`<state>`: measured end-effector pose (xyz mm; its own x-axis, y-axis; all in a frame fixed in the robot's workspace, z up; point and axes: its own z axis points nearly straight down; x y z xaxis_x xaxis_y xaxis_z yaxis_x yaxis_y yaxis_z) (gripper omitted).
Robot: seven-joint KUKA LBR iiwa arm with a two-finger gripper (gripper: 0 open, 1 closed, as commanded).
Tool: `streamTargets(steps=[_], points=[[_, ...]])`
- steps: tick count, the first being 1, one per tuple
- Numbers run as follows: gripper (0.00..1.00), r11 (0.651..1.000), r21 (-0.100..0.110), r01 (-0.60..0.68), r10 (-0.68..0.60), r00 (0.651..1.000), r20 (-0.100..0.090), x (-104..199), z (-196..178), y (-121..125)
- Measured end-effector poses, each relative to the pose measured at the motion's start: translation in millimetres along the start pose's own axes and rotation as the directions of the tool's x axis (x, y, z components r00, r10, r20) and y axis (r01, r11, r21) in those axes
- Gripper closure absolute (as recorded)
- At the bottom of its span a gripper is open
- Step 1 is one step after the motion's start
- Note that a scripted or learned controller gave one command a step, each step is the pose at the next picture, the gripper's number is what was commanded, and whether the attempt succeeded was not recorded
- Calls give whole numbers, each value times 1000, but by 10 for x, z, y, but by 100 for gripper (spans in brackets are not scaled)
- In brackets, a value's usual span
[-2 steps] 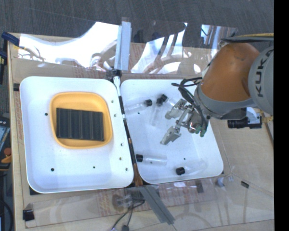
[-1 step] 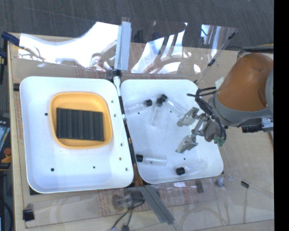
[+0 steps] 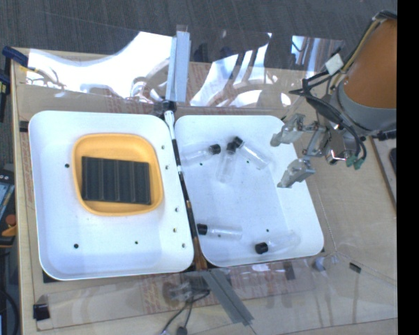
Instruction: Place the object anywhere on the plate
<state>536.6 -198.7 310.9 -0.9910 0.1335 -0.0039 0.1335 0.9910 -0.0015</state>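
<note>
While clear vials point(image 3: 232, 160) blur into white, pincer point(image 3: 290, 155) hangs spread.

arm point(image 3: 374, 65): orange rounded band, grey below
claw point(image 3: 291, 153): two pale grey metal fingers
cables point(image 3: 320, 93): black, bundled at wrist

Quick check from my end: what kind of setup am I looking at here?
Probably a lab robot test bench, not a home or kitchen. Two shallow white bins sit side by side on a bench, a yellow plate in the left one and clear capped vials in the right, with the end effector over the right bin's edge.
</note>
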Motion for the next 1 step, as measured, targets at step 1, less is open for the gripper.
streamTargets(steps=[1], points=[[0,1000,0,0,0,1000,-1,1,4,1]])
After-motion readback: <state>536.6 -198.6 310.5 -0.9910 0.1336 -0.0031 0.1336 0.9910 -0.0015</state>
